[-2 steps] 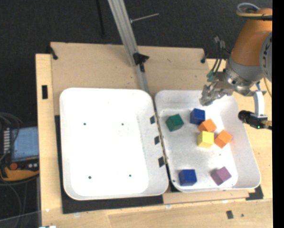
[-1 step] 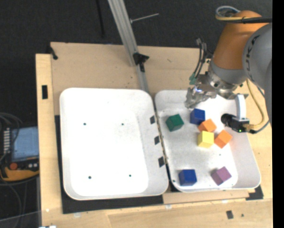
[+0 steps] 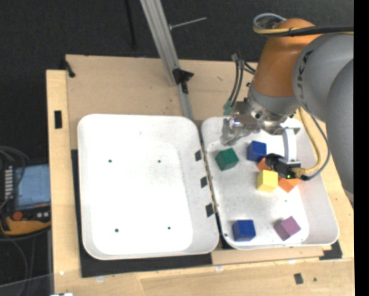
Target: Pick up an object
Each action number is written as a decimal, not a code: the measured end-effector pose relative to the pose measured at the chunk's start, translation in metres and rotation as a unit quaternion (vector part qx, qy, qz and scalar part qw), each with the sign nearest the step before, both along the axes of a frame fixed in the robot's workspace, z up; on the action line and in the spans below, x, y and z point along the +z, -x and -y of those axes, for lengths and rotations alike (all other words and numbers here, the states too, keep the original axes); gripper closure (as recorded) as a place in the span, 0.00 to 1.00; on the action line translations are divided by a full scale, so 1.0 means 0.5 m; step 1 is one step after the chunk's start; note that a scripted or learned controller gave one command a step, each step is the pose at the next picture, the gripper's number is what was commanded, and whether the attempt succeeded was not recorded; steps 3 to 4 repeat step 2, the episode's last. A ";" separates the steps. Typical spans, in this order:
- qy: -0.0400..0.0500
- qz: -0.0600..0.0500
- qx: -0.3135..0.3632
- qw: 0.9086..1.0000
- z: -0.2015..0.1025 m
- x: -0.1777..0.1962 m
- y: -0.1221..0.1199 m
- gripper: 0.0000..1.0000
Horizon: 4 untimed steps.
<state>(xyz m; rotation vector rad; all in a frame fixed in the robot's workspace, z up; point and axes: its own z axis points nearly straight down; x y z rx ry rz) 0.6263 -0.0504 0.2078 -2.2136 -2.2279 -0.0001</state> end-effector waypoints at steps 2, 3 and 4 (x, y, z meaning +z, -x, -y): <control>-0.001 0.002 0.001 1.000 -0.218 0.055 0.036 1.00; -0.001 0.002 0.001 1.000 -0.218 0.055 0.036 1.00; -0.001 0.002 0.001 1.000 -0.218 0.055 0.036 1.00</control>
